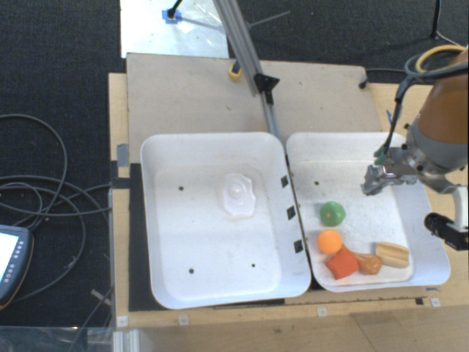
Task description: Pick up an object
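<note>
the claw (372, 182) hangs over the right bin (344, 147), above bare white floor in its upper half. i can't tell how it is set, it's too small and blurred from here, but nothing shows under it or in it, so i'd say the pick is not done: no object is off the floor yet, and the reach down, the grip and the lift are all left.

taking the claw as the mark, the things to pick lie below it and toward the near end of the same bin. the green ball (332, 213) is nearest, just down and left of the claw, alone with bare floor round it. further down sits the orange ball (330, 240), touching or almost touching the red block (341, 264) below it. right of the block lies a small orange piece (370, 264), and just above and right of that a tan roll (393, 254), near the bin's right wall. those four crowd together, so a grip there may nudge a neighbour; the green ball looks the easier take.

far left of the claw, over the ridge where the bins meet, the left bin (168, 270) holds a pale white lump (239, 194) near its middle, hard to see against the floor.

up and left of the claw a grey pole (242, 39) slants down to the bins' join, well clear of its path. nothing stands between the claw and the green ball.
</note>
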{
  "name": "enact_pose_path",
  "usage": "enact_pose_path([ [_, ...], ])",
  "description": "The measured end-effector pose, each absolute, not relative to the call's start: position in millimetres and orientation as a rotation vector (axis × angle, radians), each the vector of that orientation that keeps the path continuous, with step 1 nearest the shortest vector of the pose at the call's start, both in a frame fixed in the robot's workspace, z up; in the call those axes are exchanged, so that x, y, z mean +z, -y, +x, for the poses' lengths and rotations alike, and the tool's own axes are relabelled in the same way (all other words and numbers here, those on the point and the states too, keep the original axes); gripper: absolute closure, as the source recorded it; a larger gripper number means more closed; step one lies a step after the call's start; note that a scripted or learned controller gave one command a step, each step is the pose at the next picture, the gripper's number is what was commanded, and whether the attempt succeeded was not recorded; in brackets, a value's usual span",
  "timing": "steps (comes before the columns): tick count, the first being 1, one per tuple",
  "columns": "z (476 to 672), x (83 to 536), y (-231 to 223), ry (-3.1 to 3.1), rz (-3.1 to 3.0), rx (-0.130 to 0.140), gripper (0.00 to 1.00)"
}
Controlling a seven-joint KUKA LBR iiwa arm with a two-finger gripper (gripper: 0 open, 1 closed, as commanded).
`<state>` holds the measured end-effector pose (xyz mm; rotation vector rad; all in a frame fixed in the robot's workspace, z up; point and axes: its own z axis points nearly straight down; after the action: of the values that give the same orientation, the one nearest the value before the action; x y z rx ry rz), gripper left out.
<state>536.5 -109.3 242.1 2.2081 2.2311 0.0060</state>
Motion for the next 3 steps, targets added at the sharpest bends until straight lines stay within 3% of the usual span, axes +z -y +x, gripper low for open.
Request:
enact_pose_path([
  [3,612.4,247.6,-36.3,-2.232,2.210,0.007,1.00],
])
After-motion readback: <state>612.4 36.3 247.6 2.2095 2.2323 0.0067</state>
